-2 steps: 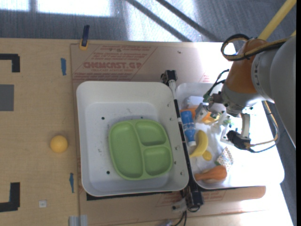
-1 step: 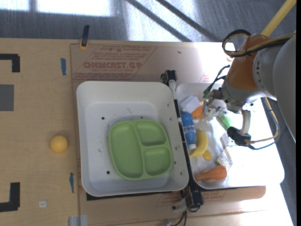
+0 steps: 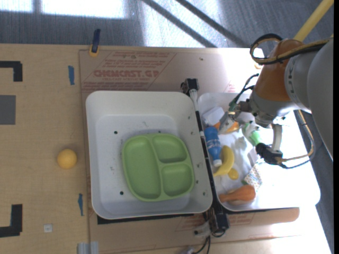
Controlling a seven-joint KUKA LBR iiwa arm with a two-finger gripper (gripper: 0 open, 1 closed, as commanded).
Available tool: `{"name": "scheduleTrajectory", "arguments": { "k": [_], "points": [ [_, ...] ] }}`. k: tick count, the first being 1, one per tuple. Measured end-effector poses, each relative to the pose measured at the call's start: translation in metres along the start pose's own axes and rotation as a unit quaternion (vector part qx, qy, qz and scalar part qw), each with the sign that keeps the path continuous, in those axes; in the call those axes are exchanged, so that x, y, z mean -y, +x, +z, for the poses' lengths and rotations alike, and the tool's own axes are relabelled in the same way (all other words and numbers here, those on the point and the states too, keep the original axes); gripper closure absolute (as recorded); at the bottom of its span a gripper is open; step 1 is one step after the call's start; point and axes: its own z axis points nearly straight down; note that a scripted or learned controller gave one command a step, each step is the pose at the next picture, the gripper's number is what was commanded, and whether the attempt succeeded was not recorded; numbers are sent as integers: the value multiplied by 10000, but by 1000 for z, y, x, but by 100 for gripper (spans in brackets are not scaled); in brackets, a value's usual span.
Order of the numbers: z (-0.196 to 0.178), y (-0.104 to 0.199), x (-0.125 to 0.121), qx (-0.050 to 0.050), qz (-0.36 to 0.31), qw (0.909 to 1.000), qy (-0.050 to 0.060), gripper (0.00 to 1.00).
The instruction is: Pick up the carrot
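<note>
Cardboard covers our tabletop [image 3: 47, 115], where the smooth tapered carrot [image 3: 238, 194] lies at the right bin's [image 3: 296, 194] near edge, while our claw [image 3: 244, 125] hovers farther back, its grip unclear to us.

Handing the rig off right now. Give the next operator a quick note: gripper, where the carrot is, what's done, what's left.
Gripper: over the far part of the right bin; it holds nothing that shows.
Carrot: lying at the near edge of the right bin, beside a banana and a blue bottle.
Left bin: holds a green divided plate.
Done: nothing; the carrot is not picked.
Left: move to the carrot, grasp, lift.
</note>
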Motion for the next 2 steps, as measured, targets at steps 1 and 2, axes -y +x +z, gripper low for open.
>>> {"name": "scheduleTrajectory", "arguments": {
  "k": [1,2],
  "points": [
    [14,-8,-31,25,1174,9931,21,0],
    [-8,-8,-34,14,1171,9931,24,100]
  ]
}}
